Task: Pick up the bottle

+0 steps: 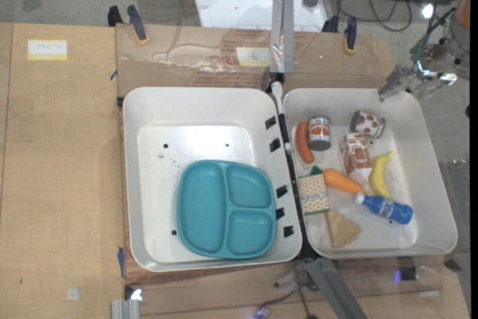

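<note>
Camera view: the blue bottle (pixel 387 209) with its white cap lies on its side near the front of the right bin (pixel 437 183), well apart from the gripper (pixel 407 80), which hangs over that bin's far right corner; finger state cannot be determined. Beside the bottle lie a tapered orange carrot (pixel 343 181) and a curved yellow banana (pixel 380 174). A smooth teal three-compartment tray (pixel 225 210) sits in the left bin (pixel 142 160). No writing is legible.
</note>
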You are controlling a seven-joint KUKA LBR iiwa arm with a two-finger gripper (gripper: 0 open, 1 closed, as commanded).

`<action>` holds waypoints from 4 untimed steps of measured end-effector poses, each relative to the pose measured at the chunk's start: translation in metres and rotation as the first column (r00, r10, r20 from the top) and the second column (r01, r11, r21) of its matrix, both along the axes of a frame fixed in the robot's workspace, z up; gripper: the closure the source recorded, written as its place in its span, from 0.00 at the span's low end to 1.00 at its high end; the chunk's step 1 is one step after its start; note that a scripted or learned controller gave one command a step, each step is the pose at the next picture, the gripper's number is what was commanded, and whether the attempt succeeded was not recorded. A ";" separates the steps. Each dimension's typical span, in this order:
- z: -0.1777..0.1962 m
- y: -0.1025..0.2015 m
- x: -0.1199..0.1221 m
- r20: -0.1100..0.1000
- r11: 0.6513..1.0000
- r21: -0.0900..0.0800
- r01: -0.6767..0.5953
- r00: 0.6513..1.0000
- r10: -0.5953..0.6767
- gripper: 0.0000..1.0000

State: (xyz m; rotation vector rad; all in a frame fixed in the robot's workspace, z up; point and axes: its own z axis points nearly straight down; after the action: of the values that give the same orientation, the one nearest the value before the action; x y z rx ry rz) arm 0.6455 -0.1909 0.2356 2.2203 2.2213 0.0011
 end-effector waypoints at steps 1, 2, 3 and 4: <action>-0.058 -0.010 -0.072 -0.001 1.000 0.000 -0.022 1.000 0.022 0.00; -0.142 -0.011 -0.136 0.003 0.991 -0.001 -0.131 0.991 0.131 0.00; -0.143 0.052 -0.178 0.002 0.975 0.000 -0.220 0.975 0.220 0.00; -0.143 0.053 -0.178 0.003 0.971 -0.001 -0.238 0.971 0.238 0.00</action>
State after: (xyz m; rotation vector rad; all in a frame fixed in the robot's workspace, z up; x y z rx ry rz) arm 0.4673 -0.1374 0.0926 1.9363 2.4694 0.0031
